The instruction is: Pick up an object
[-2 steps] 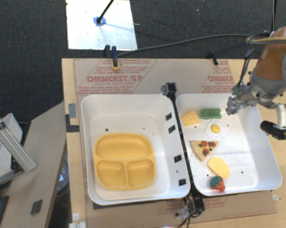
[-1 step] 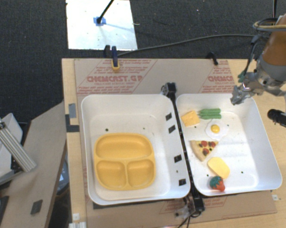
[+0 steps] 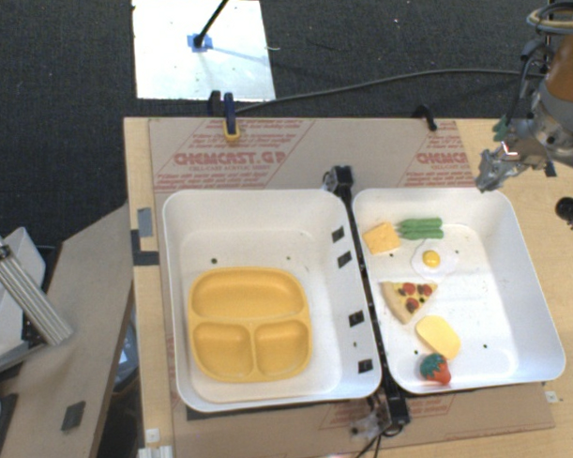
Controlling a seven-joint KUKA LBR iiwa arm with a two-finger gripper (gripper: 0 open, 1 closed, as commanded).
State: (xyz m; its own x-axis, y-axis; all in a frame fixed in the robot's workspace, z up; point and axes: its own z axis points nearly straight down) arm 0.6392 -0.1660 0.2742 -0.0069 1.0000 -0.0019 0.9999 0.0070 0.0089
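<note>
The right bin [image 3: 527, 262] holds several toy foods: a yellow cheese wedge [image 3: 382, 237], green beans [image 3: 420, 228], a fried egg [image 3: 431, 260], a pizza slice [image 3: 408, 297], a yellow oval piece [image 3: 438, 336] and a strawberry [image 3: 435, 367]. My gripper [image 3: 494, 172] hangs at the far right corner of that bin, just beyond its rim, well to the right of the beans. It is too small and dark to read, and nothing shows in it.
The left bin [image 3: 180, 274] holds a yellow divided plate [image 3: 249, 321]. A black ridge with clips [image 3: 354, 268] separates the bins. Cardboard [image 3: 265, 154] lies under both, with a blue-yellow clamp [image 3: 229, 117] at its far edge. A cable runs behind.
</note>
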